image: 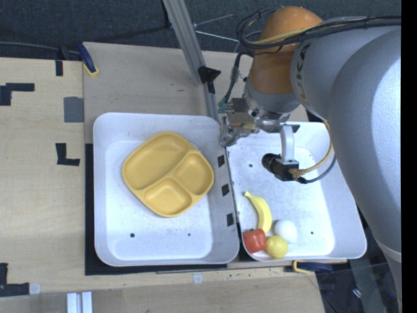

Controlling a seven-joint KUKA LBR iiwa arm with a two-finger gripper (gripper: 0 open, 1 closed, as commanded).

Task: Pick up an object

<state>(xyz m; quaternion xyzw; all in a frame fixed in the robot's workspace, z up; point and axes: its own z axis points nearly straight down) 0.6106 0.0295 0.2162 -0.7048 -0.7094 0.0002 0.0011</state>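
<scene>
The arm's jaws (229, 130), whose state I cannot tell, hover at the far left corner of the right white bin (326, 240), so they should travel nearward and descend squarely over the curved yellow plastic banana (260, 210) near that bin's front edge.

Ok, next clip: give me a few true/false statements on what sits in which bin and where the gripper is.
1. The yellow divided plate lies in the left bin. True.
2. The banana lies on the plate. False: it lies in the right bin.
3. A red fruit, a white ball and a yellow fruit cluster by the banana. True.
4. The gripper is over the fruit cluster. False: it is at the bins' far edge, near the divider.
</scene>
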